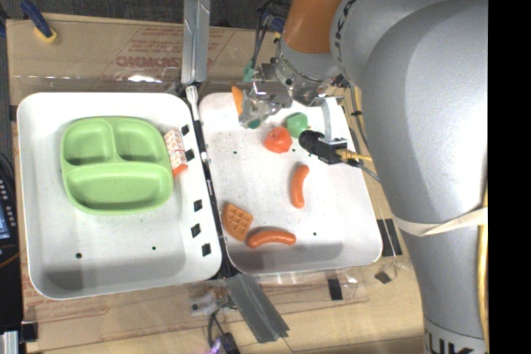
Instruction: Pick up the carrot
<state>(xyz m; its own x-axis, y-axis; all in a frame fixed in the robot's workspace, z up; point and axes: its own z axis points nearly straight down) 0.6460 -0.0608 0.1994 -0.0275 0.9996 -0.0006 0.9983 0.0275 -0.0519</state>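
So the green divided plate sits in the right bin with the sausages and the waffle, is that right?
Not quite. The camera view shows the green divided plate in the left bin; the sausages and waffle lie in the right bin.

A robotics lab: a grey industrial arm (415, 95) reaches over a cardboard-covered bench (108, 54) bearing two white bins (41, 203).

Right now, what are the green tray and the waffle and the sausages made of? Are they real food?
Probably not real. The green tray looks like moulded matte plastic, even in colour with rounded compartments. The waffle and two sausages look like toy plastic: flat bright colour, smooth skins, a faint sheen. The view is too coarse to be sure.
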